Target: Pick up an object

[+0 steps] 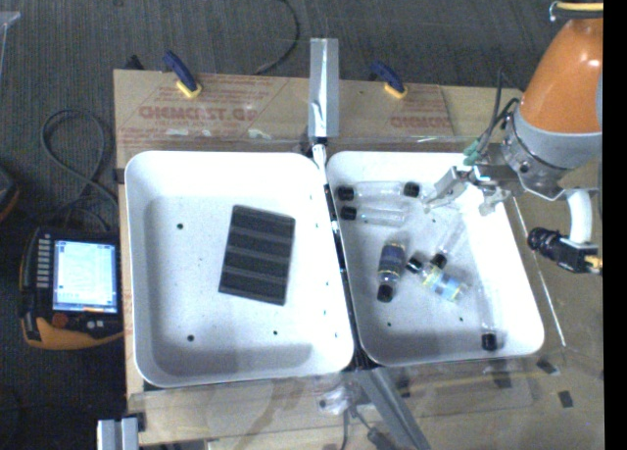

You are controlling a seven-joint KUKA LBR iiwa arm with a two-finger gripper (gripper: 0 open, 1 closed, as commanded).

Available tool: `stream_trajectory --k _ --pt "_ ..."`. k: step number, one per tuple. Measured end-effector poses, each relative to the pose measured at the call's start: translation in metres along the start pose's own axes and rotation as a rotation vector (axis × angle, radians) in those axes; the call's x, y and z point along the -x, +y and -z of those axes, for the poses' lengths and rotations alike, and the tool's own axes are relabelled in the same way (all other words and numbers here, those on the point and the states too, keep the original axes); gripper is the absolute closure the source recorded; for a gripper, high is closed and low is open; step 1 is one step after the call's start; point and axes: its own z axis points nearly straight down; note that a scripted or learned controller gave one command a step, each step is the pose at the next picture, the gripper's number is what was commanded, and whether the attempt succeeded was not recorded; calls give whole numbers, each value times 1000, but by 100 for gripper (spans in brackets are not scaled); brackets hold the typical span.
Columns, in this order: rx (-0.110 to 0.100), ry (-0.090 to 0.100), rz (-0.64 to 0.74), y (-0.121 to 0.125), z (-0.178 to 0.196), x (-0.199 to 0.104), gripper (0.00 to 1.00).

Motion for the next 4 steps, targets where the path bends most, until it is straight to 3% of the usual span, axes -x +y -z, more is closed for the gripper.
stream_trajectory --k 1,2,3,4 --pt "0 -1 86 30 -80 45 0" --pt "-2 0 85 51 -152 -20 0" --pt "-4 1 85 51 -144 -20 100" --pt "-4 1 85 51 -144 -20 0"
